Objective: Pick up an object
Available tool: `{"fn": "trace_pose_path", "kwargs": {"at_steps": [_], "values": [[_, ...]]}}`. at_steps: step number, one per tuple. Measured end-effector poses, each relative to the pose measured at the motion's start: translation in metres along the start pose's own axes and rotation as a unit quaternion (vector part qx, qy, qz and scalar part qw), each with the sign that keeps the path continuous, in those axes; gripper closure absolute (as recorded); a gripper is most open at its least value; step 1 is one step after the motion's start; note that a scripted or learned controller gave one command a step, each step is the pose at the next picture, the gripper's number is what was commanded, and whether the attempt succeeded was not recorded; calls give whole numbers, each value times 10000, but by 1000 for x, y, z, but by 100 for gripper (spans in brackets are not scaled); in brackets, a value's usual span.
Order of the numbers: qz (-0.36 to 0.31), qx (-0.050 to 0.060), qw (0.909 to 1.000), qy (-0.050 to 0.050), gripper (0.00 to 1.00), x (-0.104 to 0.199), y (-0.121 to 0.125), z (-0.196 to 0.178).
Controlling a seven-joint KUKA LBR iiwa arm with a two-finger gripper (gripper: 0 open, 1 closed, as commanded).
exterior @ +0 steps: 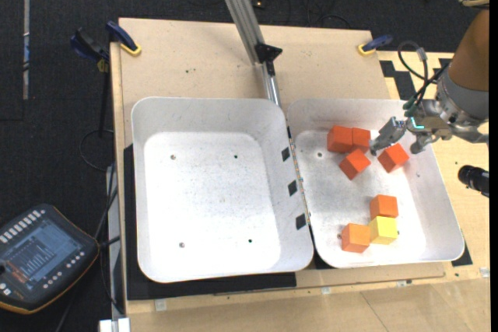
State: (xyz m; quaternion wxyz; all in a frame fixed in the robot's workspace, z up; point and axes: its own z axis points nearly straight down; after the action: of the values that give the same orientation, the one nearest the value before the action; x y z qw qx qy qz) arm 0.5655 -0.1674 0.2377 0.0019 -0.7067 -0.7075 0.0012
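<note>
In your overhead camera view, the jaws [398, 138] sit in the right bin [436, 241], toward its 2 o'clock corner, spread open with no block between the fingers. Just below them lies a red-orange block [394, 157], touching or nearly touching one fingertip; you cannot tell which. At 9 o'clock from it lies another red-orange block [355, 164], with an orange pair [348, 138] just above that. Near the bin's 6 o'clock edge, a yellow block [384, 229] sits between two orange blocks [355, 237]. The left bin [156, 117] lies beside it on the table [194, 50].
</note>
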Motion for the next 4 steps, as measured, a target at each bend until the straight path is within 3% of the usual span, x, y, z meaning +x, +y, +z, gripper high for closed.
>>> {"fn": "trace_pose_path", "kwargs": {"at_steps": [1, 3, 4], "values": [[1, -23, 10000, -7, 0, 0, 1, -2], [5, 9, 10000, 3, 0, 1, 4, 123], [6, -8, 10000, -2, 0, 2, 4, 144]]}}
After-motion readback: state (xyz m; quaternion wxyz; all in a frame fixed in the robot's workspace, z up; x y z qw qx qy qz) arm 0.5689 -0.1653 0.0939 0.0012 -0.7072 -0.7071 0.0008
